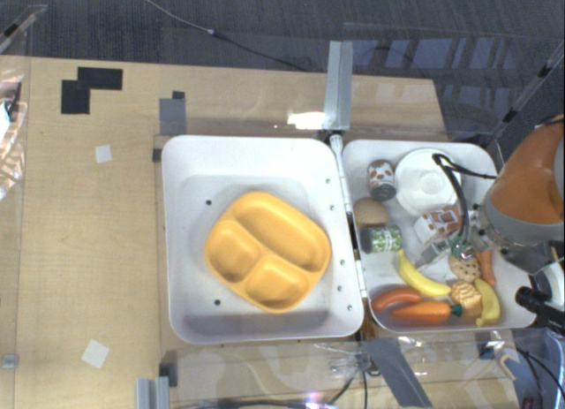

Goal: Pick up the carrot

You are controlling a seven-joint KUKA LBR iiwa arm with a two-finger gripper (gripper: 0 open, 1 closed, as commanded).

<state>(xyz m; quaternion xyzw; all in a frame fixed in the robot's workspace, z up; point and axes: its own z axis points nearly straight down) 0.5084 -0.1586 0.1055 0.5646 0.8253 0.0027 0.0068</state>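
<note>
The carrot (422, 313), orange with a green stub at its right end, lies along the front wall of the right bin (353, 222). My gripper (450, 241) hangs low over the middle right of that bin, behind and to the right of the carrot and apart from it. Cables and clutter around the gripper blur its tip. The arm's orange band (532, 182) fills the right side.
A banana (422, 278) and a red vegetable (395, 297) lie just behind the carrot. A white bowl (425, 182), small cans (381, 177) and other toy foods crowd the right bin. A yellow divided plate (267, 250) sits in the left bin (190, 222).
</note>
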